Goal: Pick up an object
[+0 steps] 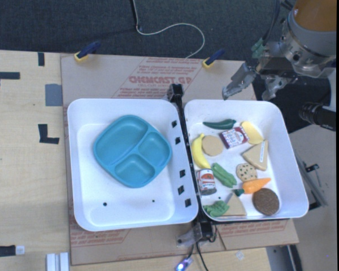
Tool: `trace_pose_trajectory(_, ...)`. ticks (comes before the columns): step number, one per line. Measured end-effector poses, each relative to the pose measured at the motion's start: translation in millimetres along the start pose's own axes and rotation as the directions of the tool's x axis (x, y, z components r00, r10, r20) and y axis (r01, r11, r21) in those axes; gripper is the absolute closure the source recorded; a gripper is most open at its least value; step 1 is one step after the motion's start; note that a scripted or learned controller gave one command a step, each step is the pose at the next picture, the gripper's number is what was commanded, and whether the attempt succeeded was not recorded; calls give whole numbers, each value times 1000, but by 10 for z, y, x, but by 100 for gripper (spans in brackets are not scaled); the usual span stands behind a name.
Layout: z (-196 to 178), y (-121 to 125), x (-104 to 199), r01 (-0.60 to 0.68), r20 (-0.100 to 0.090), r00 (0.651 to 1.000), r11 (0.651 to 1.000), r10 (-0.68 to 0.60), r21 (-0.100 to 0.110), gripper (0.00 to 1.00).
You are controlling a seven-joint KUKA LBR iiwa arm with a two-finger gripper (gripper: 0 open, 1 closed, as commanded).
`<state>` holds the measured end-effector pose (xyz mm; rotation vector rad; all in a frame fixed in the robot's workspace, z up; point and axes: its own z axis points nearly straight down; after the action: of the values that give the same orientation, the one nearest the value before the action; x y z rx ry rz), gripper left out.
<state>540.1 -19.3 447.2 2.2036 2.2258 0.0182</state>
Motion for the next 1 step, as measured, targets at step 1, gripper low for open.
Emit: trace_pose_trajectory(1, 106, -583, 510, -3, 0, 1000, 1000, 3, 17, 0)
